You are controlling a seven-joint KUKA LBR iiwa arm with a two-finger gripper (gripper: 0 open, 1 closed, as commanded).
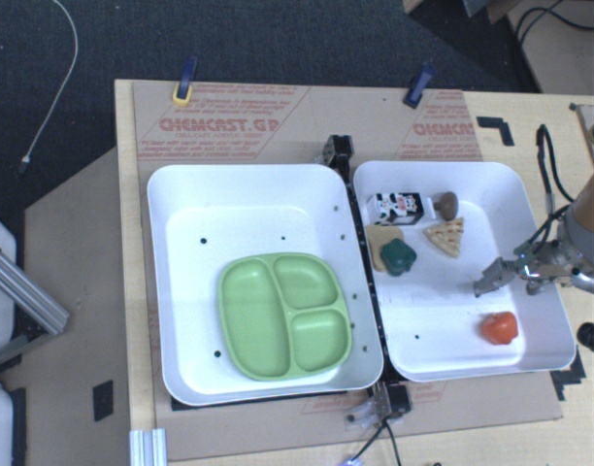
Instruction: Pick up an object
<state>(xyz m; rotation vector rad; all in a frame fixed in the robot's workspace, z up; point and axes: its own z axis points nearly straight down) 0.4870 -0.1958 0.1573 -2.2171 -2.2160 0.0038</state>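
Note:
The right bin (443, 352) holds several small objects. A red-orange round piece (500, 328) lies near its front right corner. A dark green lump (399, 256) sits on a tan flat piece (379, 238) by the left wall. Behind them are a black-and-white carton (396, 206), a small brown object (445, 204) and a tan wedge (446, 236). My gripper (507, 270) hangs over the right side of this bin, just behind and slightly left of the red-orange piece. It is open and holds nothing.
The left bin (181, 202) holds a light green divided plate (282, 314). A black clamp (338, 149) sits at the back between the bins. Blue and yellow clips (184, 81) hold the cardboard sheet under the bins.

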